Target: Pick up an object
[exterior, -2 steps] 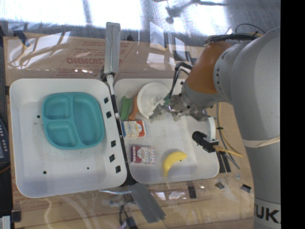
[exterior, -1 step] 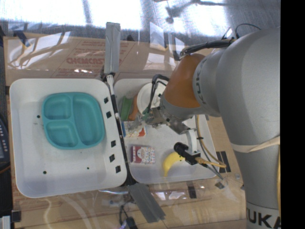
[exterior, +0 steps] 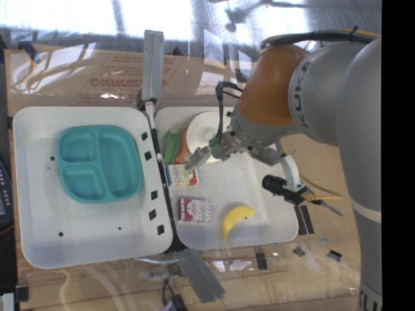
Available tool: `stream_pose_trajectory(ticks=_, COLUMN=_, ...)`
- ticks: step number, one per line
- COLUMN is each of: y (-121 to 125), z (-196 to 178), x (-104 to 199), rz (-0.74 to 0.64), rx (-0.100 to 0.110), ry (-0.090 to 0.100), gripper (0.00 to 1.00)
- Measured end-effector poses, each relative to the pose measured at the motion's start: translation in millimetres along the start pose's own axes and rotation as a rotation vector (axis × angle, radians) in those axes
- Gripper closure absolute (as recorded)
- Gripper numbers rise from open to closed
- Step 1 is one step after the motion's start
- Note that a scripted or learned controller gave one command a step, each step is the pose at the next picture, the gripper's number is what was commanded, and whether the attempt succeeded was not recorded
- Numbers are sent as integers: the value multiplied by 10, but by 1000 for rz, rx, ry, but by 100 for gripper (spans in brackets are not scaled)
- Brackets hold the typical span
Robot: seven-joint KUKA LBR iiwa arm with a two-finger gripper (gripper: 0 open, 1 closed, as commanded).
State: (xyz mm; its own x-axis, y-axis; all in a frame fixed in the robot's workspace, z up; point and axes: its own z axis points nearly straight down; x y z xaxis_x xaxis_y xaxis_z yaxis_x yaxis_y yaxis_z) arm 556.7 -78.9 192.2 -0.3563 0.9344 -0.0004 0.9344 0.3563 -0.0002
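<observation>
Hovering over right bin (exterior: 272,235), nothing held.
You've got jaws (exterior: 194,161) low above the small carton (exterior: 182,175), likely lining up; openness unclear.

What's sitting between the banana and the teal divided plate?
In the camera view, a small red-and-white packet lies between the banana and the teal plate, along with the bins' dividing rims.
</observation>
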Motion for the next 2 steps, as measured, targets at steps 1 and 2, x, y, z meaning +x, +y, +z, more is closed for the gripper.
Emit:
stream_pose_trajectory(ticks=1, y=-257, z=1010, x=-208, rz=-17, rx=2, ry=2, gripper=0)
stream_pose_trajectory(ticks=2, y=462, z=1039, x=-732, rz=-39, rx=25, ry=9, gripper=0)
